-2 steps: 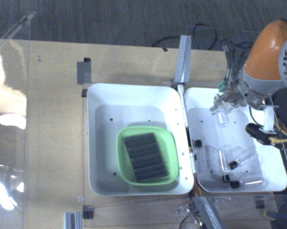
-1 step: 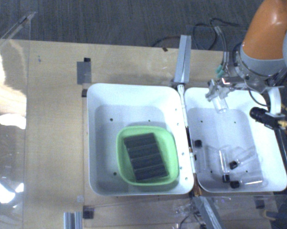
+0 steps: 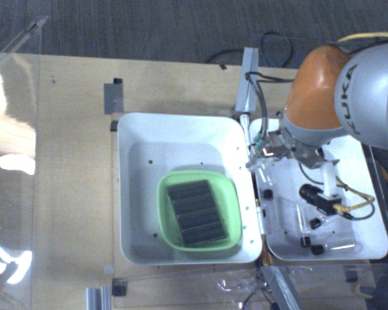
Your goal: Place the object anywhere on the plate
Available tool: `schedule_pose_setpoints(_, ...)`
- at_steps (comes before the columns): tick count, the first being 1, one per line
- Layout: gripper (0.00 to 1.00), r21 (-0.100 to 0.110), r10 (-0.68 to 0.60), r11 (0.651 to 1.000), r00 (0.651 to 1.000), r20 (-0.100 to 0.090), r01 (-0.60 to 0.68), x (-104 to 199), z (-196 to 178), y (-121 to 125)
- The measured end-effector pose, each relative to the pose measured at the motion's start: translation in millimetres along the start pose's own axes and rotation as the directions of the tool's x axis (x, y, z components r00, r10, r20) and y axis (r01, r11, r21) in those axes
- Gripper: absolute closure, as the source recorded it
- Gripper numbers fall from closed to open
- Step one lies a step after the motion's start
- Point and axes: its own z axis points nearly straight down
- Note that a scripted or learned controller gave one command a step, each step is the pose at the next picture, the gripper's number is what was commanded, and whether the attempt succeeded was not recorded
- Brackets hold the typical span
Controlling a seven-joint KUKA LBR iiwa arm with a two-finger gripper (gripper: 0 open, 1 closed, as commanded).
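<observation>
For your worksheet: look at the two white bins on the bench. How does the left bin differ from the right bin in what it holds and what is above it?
The left bin holds a green plate with a dark ribbed block lying on it; the right bin holds small dark bits and clear parts instead. The left bin lies open to the camera, while the arm hangs over the right bin, hiding part of it. Both are shallow, white and round-cornered.

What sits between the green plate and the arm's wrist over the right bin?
In the camera view, the two bins' adjoining white rims lie between the green plate, which carries a dark ridged block, and the wrist; otherwise bare bin floor.
</observation>
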Motion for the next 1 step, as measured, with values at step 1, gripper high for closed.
schedule_pose_setpoints(1,1.00,-0.001,-0.177,0.984,0.984,0.000,0.177,42.6,-0.6,-32.4)
